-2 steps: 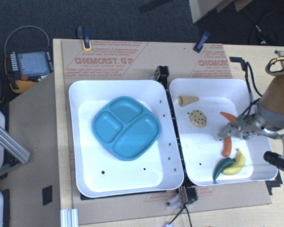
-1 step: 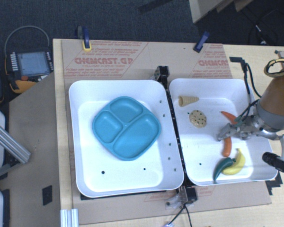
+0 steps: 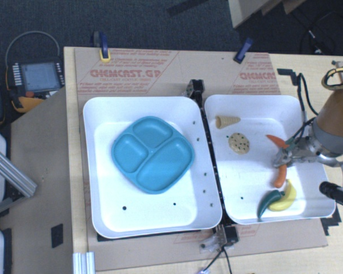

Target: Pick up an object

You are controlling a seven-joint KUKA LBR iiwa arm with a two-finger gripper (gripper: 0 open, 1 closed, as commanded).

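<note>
- Carrot (image 3: 280, 175), orange, lies in the right bin (image 3: 257, 201) near its right wall, just below the end effector (image 3: 286, 153).
- End effector sits low over that bin, reaching in from the right; whether it is open or closed cannot be told.
- Another orange piece (image 3: 275, 140) lies just above it.
- Banana (image 3: 285, 198) and green pepper (image 3: 268, 202) touch below the carrot.
- Cookie (image 3: 238, 143) and cone (image 3: 227, 120) lie further left.
- Blue plate (image 3: 152, 153) rests in the left bin (image 3: 103, 204).
</note>
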